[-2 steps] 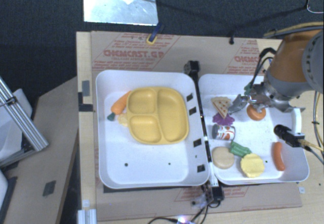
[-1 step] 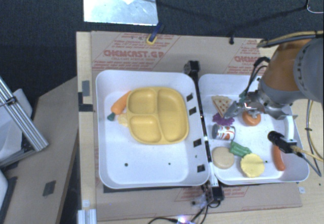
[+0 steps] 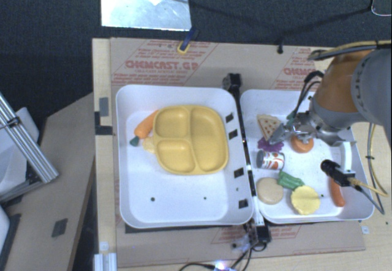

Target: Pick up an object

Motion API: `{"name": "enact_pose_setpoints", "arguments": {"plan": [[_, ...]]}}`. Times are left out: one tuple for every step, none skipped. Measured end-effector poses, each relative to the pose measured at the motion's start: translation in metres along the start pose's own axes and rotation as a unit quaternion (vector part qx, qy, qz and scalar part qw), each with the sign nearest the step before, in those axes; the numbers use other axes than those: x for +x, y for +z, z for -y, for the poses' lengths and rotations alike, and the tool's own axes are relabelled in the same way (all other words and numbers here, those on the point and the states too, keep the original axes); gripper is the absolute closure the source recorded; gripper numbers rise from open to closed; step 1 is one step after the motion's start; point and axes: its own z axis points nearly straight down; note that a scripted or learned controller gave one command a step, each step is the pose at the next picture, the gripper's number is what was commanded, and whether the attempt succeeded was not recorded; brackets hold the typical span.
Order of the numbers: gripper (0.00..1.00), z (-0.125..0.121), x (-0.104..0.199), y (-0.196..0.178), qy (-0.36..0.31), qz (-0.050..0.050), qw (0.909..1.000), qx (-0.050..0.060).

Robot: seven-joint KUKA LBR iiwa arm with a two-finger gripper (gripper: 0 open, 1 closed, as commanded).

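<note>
Orange round piece [image 3: 302, 144]: lies in the right bin [image 3: 354, 159], upper-middle part, right of frame centre; the likeliest target, as I judge it.
Gripper [image 3: 293, 132]: low over the right bin, directly above and touching or nearly touching the orange round piece's upper left edge; whether it is open or closed I cannot tell.
Risk: the gripper may come down off-centre and push the piece aside instead of enclosing it.
Risk, crowding: the purple piece [image 3: 267, 143] and cracker wedge [image 3: 268, 124] sit just left of the gripper, so a finger could land on them.
Neighbours below: small can [image 3: 270, 159], green piece [image 3: 289, 179], tan disc [image 3: 269, 191], yellow piece [image 3: 305, 200].
Left bin [image 3: 131, 196]: holds the yellow divided plate [image 3: 187, 140] and a carrot [image 3: 144, 126], well apart from the gripper.
</note>
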Motion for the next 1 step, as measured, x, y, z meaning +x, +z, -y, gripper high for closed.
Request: {"name": "enact_pose_setpoints", "arguments": {"plan": [[1.0, -0.0028, -0.003, -0.0131, 0.0, 0.004, 1.0, -0.007]]}}
